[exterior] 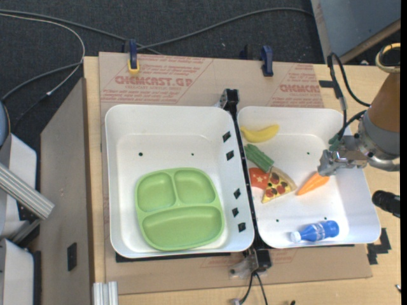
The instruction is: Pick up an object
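Note:
In the right bin (356, 218) lie a yellow banana (259, 133), a green vegetable piece (259, 155), a red piece (257, 176), a pizza slice (278, 185), an orange carrot (313, 183) and a blue-and-clear bottle (315, 232). My gripper (331, 164) is low over the right side of that bin, right at the carrot's upper right end. The wrist hides where its tips meet the carrot. Nothing is lifted off the bin floor.
The left bin (121, 170) holds a green divided plate (180, 207). A black-marked divider wall (236, 170) runs between the bins. Clamps (133, 56) and cables sit along the board's far edge.

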Available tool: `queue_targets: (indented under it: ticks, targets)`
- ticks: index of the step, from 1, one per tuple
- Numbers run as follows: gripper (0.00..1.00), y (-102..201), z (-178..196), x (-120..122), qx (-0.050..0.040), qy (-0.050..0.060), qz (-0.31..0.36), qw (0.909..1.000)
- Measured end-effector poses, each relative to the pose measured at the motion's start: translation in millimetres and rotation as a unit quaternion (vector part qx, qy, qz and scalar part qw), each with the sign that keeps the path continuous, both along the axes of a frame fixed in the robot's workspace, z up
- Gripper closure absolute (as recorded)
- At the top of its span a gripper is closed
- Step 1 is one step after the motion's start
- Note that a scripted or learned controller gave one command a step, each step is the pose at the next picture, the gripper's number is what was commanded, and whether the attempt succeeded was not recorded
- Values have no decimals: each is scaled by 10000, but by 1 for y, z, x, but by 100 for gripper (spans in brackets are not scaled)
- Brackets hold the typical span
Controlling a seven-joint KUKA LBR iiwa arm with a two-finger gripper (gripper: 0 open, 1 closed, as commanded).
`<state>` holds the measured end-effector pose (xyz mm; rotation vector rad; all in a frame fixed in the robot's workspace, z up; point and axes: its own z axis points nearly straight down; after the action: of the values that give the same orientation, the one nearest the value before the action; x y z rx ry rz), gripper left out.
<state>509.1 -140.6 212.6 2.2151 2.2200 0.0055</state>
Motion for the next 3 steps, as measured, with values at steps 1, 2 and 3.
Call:
queue_targets:
  ticks: [1,2,3]
  targets:
    - [100,1,44,0,1,-1,-1,10000]
    - [100,51,41,26,10,18,19,10000]
    - [100,98,25,42,16,43,17,10000]
